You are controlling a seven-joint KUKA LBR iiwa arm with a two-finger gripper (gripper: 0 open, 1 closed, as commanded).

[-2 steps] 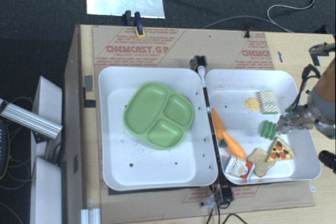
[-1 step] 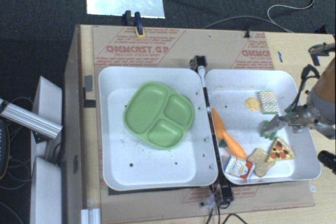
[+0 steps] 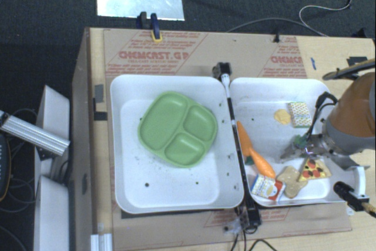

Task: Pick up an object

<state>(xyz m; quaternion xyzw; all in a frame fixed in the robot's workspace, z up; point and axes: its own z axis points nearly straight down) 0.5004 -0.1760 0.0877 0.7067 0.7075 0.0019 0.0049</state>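
Note:
The right bin [image 3: 261, 104] holds several small items. An orange carrot [image 3: 252, 151] lies along its left wall. At the front sit a red, white and blue packet [image 3: 265, 187], a tan biscuit shape [image 3: 289, 178] and a pizza slice toy [image 3: 314, 170]. Toward the back are a yellow piece [image 3: 282, 117] and a patterned box [image 3: 299, 114]. My gripper [image 3: 302, 149] hangs low in the bin's right half, just above the pizza slice and biscuit, with a small green bit [image 3: 300, 140] at its tip. The orange-banded wrist [image 3: 352, 111] hides the bin's right edge.
The left bin [image 3: 120, 144] carries a green divided plate [image 3: 178, 128]. A black clamp [image 3: 222, 70] stands where the two bins meet at the back. Blue and yellow clamps [image 3: 150, 24] sit at the bench's far edge. A cable [image 3: 320, 9] trails behind the bench.

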